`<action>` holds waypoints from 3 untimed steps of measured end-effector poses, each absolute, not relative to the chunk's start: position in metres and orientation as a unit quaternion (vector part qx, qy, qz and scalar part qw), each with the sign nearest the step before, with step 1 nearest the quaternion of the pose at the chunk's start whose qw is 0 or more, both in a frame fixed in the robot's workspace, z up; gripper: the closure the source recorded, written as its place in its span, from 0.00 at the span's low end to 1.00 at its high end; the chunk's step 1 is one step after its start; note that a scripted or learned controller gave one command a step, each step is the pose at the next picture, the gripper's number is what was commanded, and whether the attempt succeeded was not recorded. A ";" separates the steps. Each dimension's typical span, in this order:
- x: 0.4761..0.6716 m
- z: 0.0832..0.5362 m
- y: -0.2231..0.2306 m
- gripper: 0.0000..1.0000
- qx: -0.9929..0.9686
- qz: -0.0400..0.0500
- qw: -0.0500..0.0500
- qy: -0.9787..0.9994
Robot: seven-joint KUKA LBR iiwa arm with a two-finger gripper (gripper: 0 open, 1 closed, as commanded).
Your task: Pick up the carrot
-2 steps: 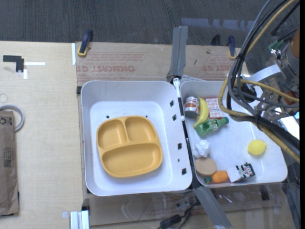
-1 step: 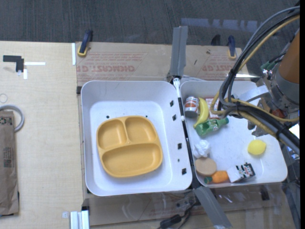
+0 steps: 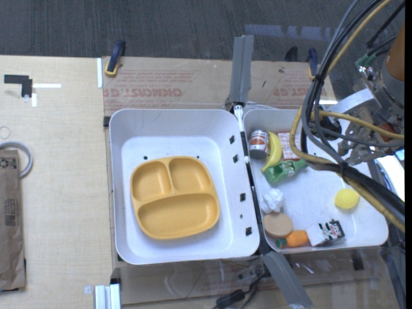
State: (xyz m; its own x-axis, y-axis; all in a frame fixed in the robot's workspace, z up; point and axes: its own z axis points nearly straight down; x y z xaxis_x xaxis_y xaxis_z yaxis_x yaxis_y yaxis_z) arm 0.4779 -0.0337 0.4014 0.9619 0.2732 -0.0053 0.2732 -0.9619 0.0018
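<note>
Carrot point(image 3: 297, 239) lies in right bin point(image 3: 360, 237); arm point(image 3: 386, 89) hangs above.

Two white bins — left bin point(image 3: 122, 192), right bin point(image 3: 367, 237). Left bin: one yellow divided plate point(image 3: 174, 197), three compartments.

Right bin, one of each: small can point(image 3: 258, 143), banana point(image 3: 275, 149), green packet point(image 3: 284, 170), crumpled white wad point(image 3: 273, 201), tan round disc point(image 3: 278, 224), orange carrot point(image 3: 297, 239), small black-and-white box point(image 3: 326, 232), yellow ball point(image 3: 347, 199). Eight loose items there.

On the bench outside the bins — two blue clamps point(image 3: 116, 56), one at each back corner of the cardboard sheet point(image 3: 174, 82); one brown paper bag point(image 3: 11, 224) at far left.
</note>
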 end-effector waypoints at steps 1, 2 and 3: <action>0.478 0.441 -0.053 1.00 0.993 -0.002 0.001 0.114; 0.480 0.440 -0.101 1.00 0.936 -0.004 0.000 0.353; 0.506 0.367 -0.009 1.00 0.917 -0.003 0.000 0.400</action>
State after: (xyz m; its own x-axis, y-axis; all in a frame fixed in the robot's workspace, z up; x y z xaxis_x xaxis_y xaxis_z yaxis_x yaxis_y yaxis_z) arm 0.5055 -0.0090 0.3672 0.6803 0.7329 -0.0065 0.7329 -0.6803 -0.0026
